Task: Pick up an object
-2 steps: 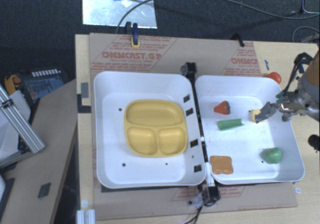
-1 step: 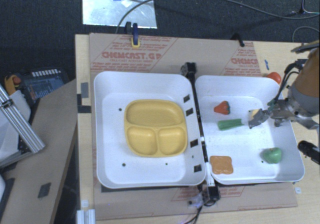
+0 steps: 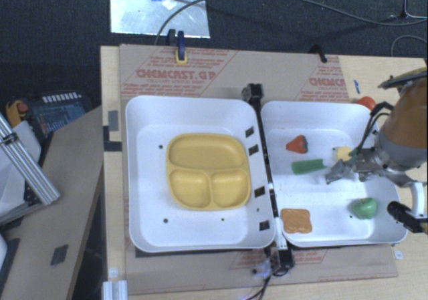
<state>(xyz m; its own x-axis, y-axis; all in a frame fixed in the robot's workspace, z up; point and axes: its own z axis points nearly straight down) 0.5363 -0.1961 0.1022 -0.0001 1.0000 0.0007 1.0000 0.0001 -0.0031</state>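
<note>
The hand (image 3: 334, 175) (fingers' state hard to tell) hangs low in the right bin (image 3: 314, 113), just beside the green block (image 3: 307, 166) lying mid-bin.

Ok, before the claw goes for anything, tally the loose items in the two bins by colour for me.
Yellow: 2, the divided plate in the left bin and a small piece in the right bin
Green: 2, a long piece and a rounded piece
Red: 1, a piece with a green tip
Orange: 1, a flat square
Total: 6
</note>
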